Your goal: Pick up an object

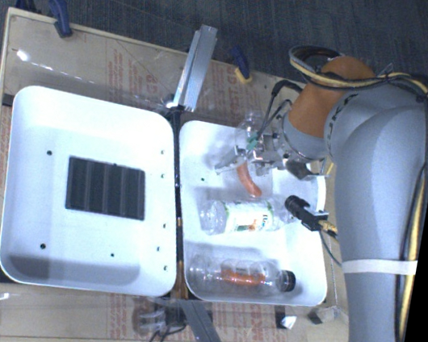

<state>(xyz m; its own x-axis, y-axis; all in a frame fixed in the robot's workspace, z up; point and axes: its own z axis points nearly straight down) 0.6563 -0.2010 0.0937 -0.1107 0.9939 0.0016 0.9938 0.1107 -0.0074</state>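
My gripper point(249, 146) is low over the far part of the right bin point(309, 261), reaching in from the right. Right below it, at its tip, lies a small orange sausage-shaped object point(250, 182); whether the two touch is unclear. A clear plastic bottle with a white and green label point(242, 217) lies on its side in the middle of that bin. Along the near wall lies a second clear bottle with a black cap point(241, 275) and something orange inside it.
The left bin point(33, 126) has a dark ribbed rectangle point(107, 188) on its floor. A grey metal bar point(194, 68) stands at the far end of the divide between the bins. Blue clamps point(59, 14) hold the board's far edge.
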